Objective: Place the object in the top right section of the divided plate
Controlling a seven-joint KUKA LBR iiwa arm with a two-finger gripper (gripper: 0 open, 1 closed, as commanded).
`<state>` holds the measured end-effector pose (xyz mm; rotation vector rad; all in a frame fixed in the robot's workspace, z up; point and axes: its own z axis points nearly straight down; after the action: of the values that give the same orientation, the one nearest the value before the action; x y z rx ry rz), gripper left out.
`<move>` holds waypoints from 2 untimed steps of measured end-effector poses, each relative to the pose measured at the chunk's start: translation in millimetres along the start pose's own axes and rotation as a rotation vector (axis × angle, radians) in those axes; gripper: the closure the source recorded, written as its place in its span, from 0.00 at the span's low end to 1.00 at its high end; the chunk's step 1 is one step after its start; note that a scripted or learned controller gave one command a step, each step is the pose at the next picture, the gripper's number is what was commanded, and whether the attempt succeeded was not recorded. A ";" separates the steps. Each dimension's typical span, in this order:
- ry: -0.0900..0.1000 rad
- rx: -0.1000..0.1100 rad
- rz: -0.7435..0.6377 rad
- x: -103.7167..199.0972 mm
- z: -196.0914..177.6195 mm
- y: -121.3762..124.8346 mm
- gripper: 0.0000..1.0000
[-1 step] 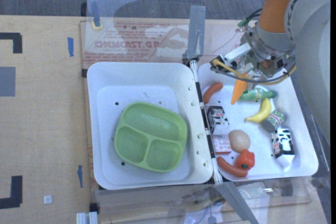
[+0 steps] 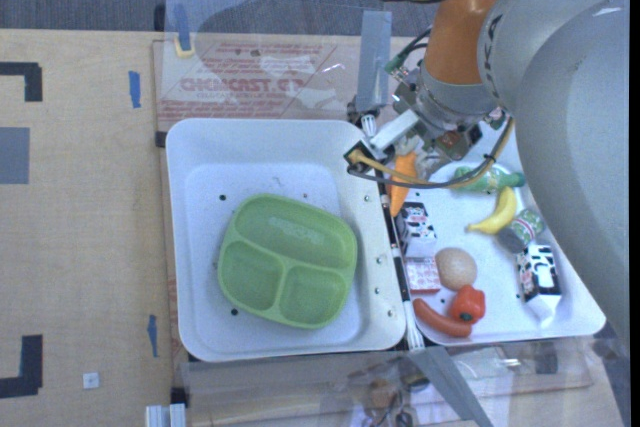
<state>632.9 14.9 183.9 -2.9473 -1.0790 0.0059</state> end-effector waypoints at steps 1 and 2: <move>0.000 0.000 -0.058 -9.8 -59.0 -81.6 1.00; -0.001 0.000 0.001 15.6 -60.3 -175.7 1.00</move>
<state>531.7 159.1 244.9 -2.9482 -1.0785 0.0074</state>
